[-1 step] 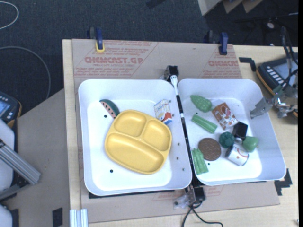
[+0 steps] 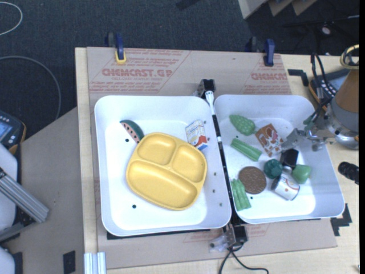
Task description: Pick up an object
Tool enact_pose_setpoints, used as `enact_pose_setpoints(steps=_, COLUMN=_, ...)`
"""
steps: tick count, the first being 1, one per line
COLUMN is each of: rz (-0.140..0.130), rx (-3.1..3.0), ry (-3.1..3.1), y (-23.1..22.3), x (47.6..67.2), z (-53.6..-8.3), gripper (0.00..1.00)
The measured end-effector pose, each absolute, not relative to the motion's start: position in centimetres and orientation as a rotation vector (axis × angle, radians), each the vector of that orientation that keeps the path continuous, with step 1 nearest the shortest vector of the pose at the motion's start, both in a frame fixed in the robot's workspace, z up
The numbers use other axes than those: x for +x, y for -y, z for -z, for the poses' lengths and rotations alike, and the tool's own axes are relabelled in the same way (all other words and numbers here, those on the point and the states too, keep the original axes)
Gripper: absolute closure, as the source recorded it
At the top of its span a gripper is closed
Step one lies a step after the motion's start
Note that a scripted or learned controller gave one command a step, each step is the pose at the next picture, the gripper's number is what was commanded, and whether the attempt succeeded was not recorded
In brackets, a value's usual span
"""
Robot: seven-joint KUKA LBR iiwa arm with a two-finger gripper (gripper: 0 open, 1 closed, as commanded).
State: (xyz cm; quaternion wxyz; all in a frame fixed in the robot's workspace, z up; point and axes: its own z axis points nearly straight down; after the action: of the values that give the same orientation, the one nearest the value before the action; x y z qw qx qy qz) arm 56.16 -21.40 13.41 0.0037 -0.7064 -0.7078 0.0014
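The right bin (image 2: 329, 203) holds several small items: a bumpy green piece (image 2: 242, 124), a green stick (image 2: 246, 149), a red-brown packet (image 2: 268, 138), a brown disc (image 2: 252, 179), a teal lump (image 2: 272, 168), a white and red can (image 2: 286, 188), a light green piece (image 2: 303, 172) and a green pod (image 2: 239, 194). My gripper (image 2: 292, 153) reaches in from the right and hangs low over the bin's right half. It is just right of the packet and above the teal lump and the can. I see nothing clearly held.
The left bin (image 2: 105, 170) carries a yellow divided plate (image 2: 165, 170), a watermelon slice (image 2: 132, 131) and a small carton (image 2: 196, 133). Blue clamps (image 2: 119, 45) sit at the board's far edge. The arm's grey body (image 2: 347, 110) stands beyond the right bin's wall.
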Motion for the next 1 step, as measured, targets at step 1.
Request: enact_pose_setpoints(steps=1, rz=0.012, rx=-2.227, ry=2.232, y=20.94, x=56.48, z=-10.72, gripper=0.00)
